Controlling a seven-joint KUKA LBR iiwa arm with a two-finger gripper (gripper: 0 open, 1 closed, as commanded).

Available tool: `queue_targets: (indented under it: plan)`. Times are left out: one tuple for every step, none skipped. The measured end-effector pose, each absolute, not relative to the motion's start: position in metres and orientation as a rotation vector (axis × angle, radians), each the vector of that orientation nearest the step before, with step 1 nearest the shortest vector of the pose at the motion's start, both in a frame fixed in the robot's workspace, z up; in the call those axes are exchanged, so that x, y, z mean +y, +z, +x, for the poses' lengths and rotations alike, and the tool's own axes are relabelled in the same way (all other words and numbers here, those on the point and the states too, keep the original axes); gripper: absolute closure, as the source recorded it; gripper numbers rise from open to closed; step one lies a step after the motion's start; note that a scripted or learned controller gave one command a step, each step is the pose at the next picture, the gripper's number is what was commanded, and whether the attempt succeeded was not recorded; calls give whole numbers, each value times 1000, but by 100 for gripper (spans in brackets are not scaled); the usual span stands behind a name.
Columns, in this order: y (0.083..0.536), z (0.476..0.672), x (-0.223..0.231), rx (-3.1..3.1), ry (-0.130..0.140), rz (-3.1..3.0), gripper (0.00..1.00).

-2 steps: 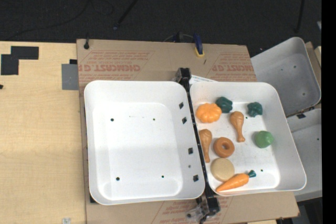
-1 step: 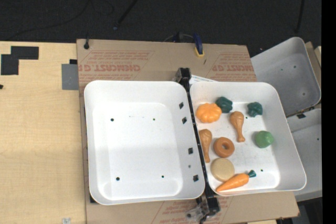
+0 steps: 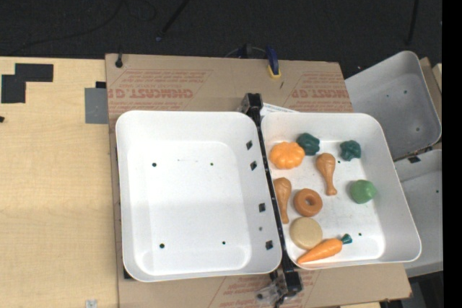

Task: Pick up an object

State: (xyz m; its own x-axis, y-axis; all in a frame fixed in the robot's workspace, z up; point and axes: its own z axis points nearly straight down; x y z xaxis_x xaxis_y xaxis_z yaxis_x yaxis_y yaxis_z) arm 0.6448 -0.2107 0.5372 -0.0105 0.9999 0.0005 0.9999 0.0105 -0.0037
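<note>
All the candidates lie in the right bin [image 3: 393, 177]: a pumpkin [image 3: 286, 155], two dark green pieces [image 3: 309, 143] and [image 3: 351, 150], two drumsticks [image 3: 328, 173] and [image 3: 282, 197], a lime [image 3: 363, 191], a doughnut [image 3: 308, 203], a beige disc [image 3: 306, 233] and a carrot [image 3: 320, 250]. The left bin [image 3: 133, 227] holds none of them. Since the arm reaches in from the right, the lime and the nearer green piece are probably the closest targets. The carrot's long axis runs roughly left-right, tilted up toward its green tip; the right drumstick lies nearly along the bin's depth. The carrot touches the disc, so a grasp there looks crowded. I cannot tell how wide the end effector is. The dark green shapes are too small to identify.
</note>
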Motion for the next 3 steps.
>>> queue_targets:
  plan:
    - [533,645,-211,-2231,4,-2207,100]
    - [461,644,-213,-2213,9,-2218,100]
    - [543,645,-211,-2235,-4,-2216,100]
